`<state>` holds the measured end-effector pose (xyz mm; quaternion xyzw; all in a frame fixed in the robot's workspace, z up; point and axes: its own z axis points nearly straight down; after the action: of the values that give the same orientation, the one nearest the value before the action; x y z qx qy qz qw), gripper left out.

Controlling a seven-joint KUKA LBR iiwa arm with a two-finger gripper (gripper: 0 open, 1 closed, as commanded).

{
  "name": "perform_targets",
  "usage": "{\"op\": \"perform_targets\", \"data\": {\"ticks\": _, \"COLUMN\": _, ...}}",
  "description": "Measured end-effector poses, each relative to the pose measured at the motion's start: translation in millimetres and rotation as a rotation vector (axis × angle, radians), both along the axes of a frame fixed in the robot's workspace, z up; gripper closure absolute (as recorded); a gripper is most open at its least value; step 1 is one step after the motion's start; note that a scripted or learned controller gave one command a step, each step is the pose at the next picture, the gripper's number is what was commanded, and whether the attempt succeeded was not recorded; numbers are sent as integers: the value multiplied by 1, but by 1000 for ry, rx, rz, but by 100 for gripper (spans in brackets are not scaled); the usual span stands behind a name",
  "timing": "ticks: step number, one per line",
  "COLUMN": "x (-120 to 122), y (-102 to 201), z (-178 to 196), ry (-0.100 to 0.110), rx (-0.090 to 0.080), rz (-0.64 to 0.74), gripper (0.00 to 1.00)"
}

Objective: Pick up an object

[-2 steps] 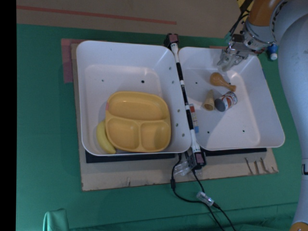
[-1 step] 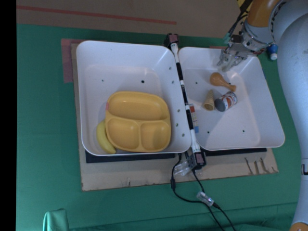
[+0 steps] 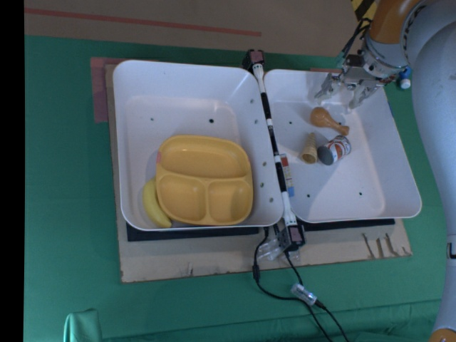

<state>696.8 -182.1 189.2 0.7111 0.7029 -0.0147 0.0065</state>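
In the right bin (image 3: pixel 370 184) lie three small objects: a brown drumstick-shaped piece (image 3: pixel 328 118), a tan cone (image 3: pixel 308 148) and a small can (image 3: pixel 334 150) on its side, touching the cone. My gripper (image 3: pixel 339 97) hangs over the bin's far part, just beyond the brown piece, with its fingers open and nothing between them. The left bin (image 3: pixel 164 91) holds a yellow divided tray (image 3: pixel 205 180) and a banana (image 3: pixel 152 204) tucked against the tray's left edge.
A black-and-white divider bar (image 3: pixel 272 137) runs between the two bins. Cables (image 3: pixel 299 291) trail off the bench's front edge onto the green cloth. The arm (image 3: pixel 434 120) comes down along the right side of the right bin.
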Motion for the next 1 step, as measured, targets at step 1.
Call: {"op": "perform_targets", "data": {"ticks": 1, "x": 3, "y": 6, "z": 17, "ry": -4, "rx": 21, "rz": -3, "gripper": 100}}
